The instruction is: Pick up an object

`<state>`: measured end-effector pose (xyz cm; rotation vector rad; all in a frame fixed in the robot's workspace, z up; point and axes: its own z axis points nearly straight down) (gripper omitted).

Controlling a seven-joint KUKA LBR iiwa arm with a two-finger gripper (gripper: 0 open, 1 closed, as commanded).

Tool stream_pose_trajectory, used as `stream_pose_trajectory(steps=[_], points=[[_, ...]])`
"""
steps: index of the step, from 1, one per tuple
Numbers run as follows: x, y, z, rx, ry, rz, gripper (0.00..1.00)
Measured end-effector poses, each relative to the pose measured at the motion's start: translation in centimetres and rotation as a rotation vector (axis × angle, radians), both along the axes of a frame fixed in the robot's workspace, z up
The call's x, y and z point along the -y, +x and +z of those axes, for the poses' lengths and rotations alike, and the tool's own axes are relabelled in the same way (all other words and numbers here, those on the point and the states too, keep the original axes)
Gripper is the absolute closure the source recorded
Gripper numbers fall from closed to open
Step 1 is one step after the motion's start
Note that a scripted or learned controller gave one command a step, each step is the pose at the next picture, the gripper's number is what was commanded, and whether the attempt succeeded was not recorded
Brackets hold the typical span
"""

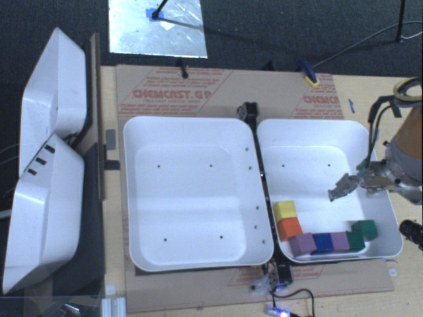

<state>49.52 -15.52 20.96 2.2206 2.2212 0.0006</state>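
Observation:
Several blocks lie along the front of the right bin (pixel 310 137): a yellow block (pixel 285 209), an orange block (pixel 289 228) just in front of it, then a row of a purple block (pixel 303 243), a blue block (pixel 323 242), a mauve block (pixel 340 241) and a green block (pixel 361 233). My gripper (pixel 342 187) hangs over the right part of this bin, behind the row and right of the yellow block. Nothing is seen in its grasp.
The left bin (pixel 192 190) sits beside the right one, with a dark divider (pixel 264 190) between them. Both rest on a cardboard sheet (pixel 172 94). White covers (pixel 49 157) stand at the far left. A metal plate (pixel 157 18) lies at the back.

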Motion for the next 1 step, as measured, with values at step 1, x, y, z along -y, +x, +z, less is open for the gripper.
stream_pose_trajectory(steps=[1], points=[[4.13, 2.91, -7.44, -0.006, 0.002, -0.002, 0.00]])
